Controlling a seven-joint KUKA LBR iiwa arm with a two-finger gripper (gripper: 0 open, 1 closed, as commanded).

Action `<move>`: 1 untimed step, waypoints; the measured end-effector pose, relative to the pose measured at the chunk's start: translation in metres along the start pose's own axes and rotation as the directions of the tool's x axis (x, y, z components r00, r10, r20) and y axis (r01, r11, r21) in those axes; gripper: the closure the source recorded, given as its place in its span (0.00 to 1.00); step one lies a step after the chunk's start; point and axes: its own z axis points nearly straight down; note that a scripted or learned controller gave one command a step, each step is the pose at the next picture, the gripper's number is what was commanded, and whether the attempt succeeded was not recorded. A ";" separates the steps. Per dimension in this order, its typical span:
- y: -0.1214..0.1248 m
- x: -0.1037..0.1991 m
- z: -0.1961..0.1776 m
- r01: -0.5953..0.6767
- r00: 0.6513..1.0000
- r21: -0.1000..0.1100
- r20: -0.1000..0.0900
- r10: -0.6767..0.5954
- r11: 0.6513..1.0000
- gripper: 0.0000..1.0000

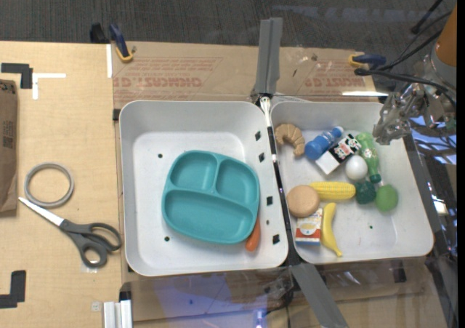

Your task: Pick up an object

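1. Bench was cardboard and plywood over dark carpet, with two white bins side by side: left bin (138,137) and right bin (407,232). Scissors (80,232) and a tape roll (49,184) lay on the board off to the left, well apart from the bins (not part of the job, as I read it).
2. Camera view, left bin: a teal divided plate (211,199) sat in the middle, and a carrot (253,238) was tucked against its lower right edge.
3. Camera view, right bin: all the pick candidates were clustered here, probably dumped loose, hence the touching. Croissant (292,136) near the divider, blue bottle (322,143) beside it, white egg (356,167), corn cob (333,190) touching a bun (304,201), banana (331,228), juice carton (309,230), green pieces (385,197).
4. Gripper (392,126) hung over the right bin's upper right corner, above the rim. Nothing visibly between its tips; how far open it was, I couldn't tell (too much cable and metal clutter).
5. Judgement: pick not yet made; nearest targets were the egg and the green pieces.
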 end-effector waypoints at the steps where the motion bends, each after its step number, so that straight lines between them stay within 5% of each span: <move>1: -0.020 -0.005 0.149 0.054 0.999 0.001 0.001 -0.054 0.999 0.00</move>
